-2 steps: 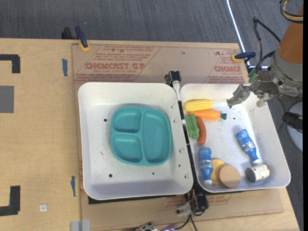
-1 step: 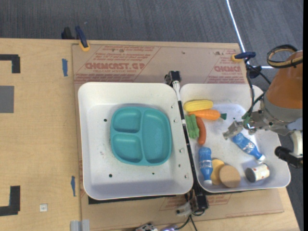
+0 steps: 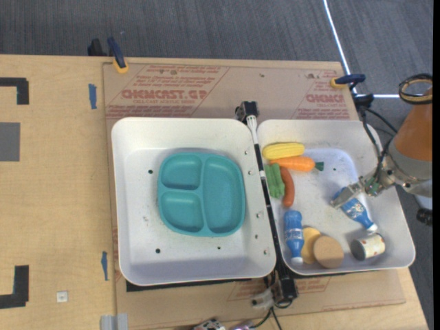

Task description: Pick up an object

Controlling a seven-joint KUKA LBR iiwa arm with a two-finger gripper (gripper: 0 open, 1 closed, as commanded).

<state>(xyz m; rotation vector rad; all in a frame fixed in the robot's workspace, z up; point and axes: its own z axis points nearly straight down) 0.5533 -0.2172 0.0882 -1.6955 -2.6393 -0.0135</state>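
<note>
1. Arm [image 3: 414,143] in from the right over the right bin [image 3: 404,234], orange band above the wrist, wrist angled down and left.
2. Gripper [image 3: 352,195] low in the right bin's right half, just above a blue-white tube [image 3: 360,213]; open or closed, cannot tell; touching the tube or not, cannot tell.
3. Pickable objects all in the right bin. Near edge: tan round piece [image 3: 328,251], silver-white can [image 3: 368,246] to its right, yellow piece [image 3: 310,237] and blue bottle [image 3: 293,232] to its left, these three bunched and touching.
4. Mid bin, left side: green vegetable [image 3: 275,181] and red-orange sausage-like piece [image 3: 288,188], side by side along the divide.
5. Far left corner: carrot [image 3: 300,163], then yellow corn [image 3: 284,150] just beyond, touching.
6. Nothing between gripper and tube; can near the tube on its near right.
7. Left bin [image 3: 130,184]: teal divided plate [image 3: 201,192] flat in the middle, well apart from the gripper.
8. Black clip [image 3: 246,109] at the far end of the seam between the bins.
9. Both bins on a printed cardboard sheet [image 3: 179,91], clamps at far left [image 3: 118,57] and far right [image 3: 348,81].
10. Cardboard on a wooden bench [image 3: 48,205]; black marks and blue tape bits on the bench's left part.
11. Beyond the bench: grey carpet floor [image 3: 206,12] with a white line [image 3: 333,23] running diagonally at far right.
</note>
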